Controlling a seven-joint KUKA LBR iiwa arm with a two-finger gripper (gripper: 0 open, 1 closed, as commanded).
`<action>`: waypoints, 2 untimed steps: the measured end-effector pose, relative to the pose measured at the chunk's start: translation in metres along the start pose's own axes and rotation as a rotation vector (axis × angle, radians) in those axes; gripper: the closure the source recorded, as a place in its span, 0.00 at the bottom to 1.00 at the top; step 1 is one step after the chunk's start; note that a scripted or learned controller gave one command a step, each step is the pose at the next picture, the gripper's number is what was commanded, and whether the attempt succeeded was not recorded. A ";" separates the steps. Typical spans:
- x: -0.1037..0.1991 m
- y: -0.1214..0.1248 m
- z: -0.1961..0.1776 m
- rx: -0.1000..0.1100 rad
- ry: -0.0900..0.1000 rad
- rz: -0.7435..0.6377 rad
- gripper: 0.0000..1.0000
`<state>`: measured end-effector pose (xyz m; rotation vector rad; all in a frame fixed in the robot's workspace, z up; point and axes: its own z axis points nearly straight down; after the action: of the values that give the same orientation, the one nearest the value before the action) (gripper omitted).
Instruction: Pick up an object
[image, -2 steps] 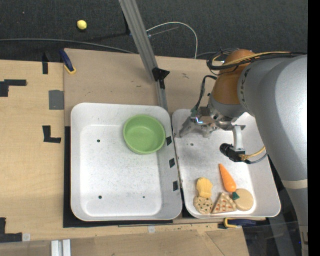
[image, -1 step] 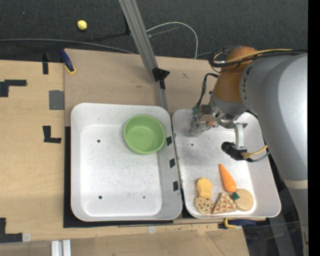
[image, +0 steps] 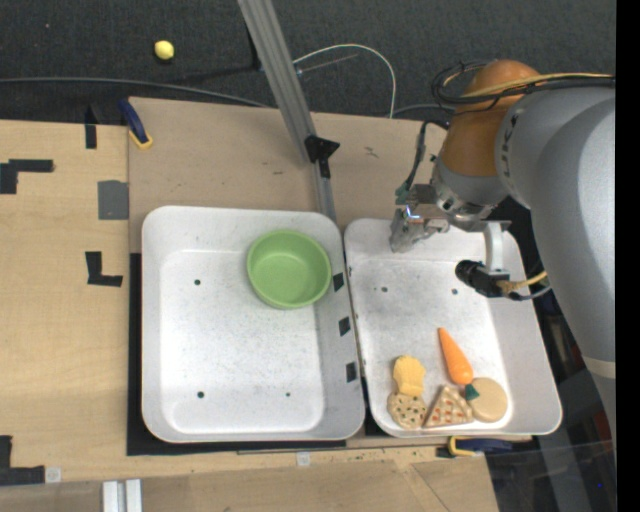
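Observation:
My gripper (image: 405, 236) hangs over the far left corner of the right bin (image: 420, 300), below the orange wrist band; nothing shows between its fingers. Several toy foods lie at the near end of that bin: an orange carrot (image: 455, 357), a yellow piece (image: 408, 373), a round cookie (image: 405, 410), a pizza slice (image: 447, 408) and a tan round piece (image: 489, 398). A green bowl (image: 288, 268) sits upright in the far part of the left bin (image: 200, 330). The gripper is well away from all of these.
A grey metal pole (image: 290, 95) slants down to the gap between the bins. A black fitting (image: 482, 277) on the arm reaches over the right bin's right side. A yellow ball (image: 164, 49) lies on the dark floor beyond the bench.

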<state>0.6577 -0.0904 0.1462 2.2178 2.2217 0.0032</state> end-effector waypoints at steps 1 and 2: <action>0.001 -0.001 -0.064 -0.003 -0.001 0.000 1.00; 0.006 0.010 -0.113 -0.002 0.000 -0.001 1.00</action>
<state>0.6669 -0.0848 0.2596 2.2162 2.2216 0.0053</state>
